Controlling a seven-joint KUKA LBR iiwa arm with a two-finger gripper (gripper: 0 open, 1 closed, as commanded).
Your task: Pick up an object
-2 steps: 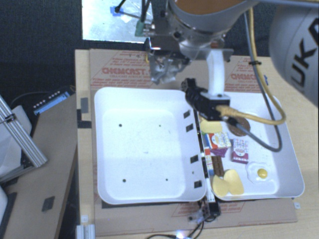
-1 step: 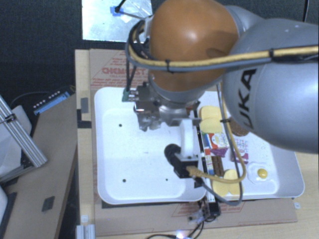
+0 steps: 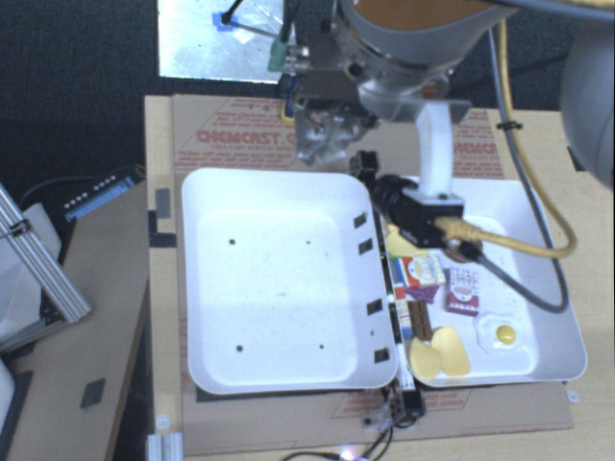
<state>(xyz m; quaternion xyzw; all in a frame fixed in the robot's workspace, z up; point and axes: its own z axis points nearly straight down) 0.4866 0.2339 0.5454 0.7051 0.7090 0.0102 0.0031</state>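
Desk [image 3: 101, 277]. Tool [image 3: 325, 142]: opening cannot be told. Yellow toy [image 3: 440, 351]: is lodged in white bin [image 3: 555, 346], well apart, rightward and camera-ward of tool.

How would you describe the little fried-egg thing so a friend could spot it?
Look in the right-hand shallow white bin, at its near right corner. There lies a small flat white fried-egg toy with a round yellow yolk. Unlike the all-yellow curved piece to its left and the red-and-white packet behind it, it is white with one yellow dot.

The left bin [image 3: 279, 286] is white, the packet [image 3: 463, 292] red, the egg [image 3: 504, 334] yellow-yolked.
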